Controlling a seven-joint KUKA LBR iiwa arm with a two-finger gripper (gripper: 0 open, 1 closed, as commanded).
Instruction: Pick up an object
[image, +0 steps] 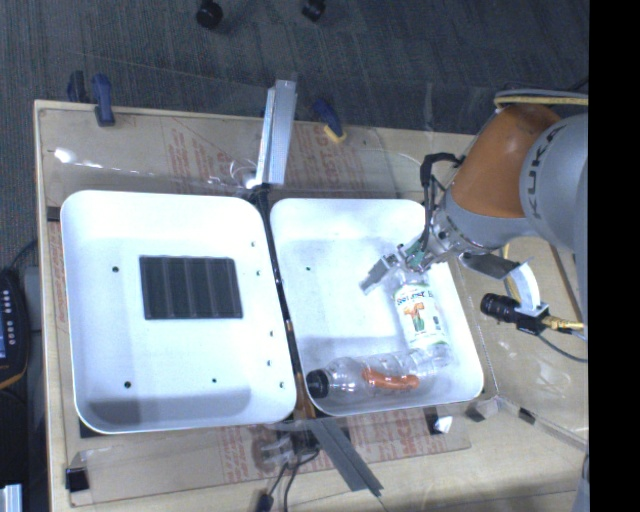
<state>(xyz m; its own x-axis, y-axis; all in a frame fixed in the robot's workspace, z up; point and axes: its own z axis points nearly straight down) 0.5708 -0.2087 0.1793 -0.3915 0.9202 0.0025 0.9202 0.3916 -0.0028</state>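
Note:
My gripper (384, 271) hangs over the middle of the right bin (330, 225), reaching in from the right. Just below and to its right lies a small white bottle (420, 318) with a green and orange label, close to the bin's right wall. It is beside the gripper, not in it. A clear plastic bottle (375, 378) with a black cap and something orange inside lies along the bin's front wall. In the left bin (100, 230) a dark ribbed rectangular slab (190, 287) lies flat near the middle.
A grey metal bar (276, 130) stands behind the seam between the two bins. Blue clamps (102, 97) hold the board's back edge. The bench's wooden surface (530, 370) runs to the right of the right bin.

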